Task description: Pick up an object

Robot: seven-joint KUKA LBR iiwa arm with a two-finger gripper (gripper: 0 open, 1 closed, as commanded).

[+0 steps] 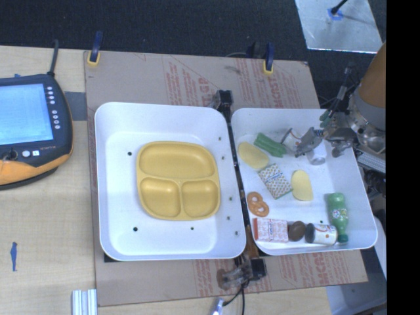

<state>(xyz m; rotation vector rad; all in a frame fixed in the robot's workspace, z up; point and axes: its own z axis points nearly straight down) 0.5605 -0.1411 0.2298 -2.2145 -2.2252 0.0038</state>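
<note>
Camera view has the hand (315, 143) low over the back of the right bin (365, 195); whether it is spread or closed around anything cannot be told. Just beside it lies a green pickle-shaped toy (270, 144), then a yellow lemon-like piece (252, 155), a checkered packet (275, 180), a pretzel (258, 205) and a green bottle (337, 214). The left bin (111, 176) holds a yellow divided plate (178, 179).

Dark floor (164, 12), wooden bench (46, 241), brown cardboard sheet (190, 77)
</note>
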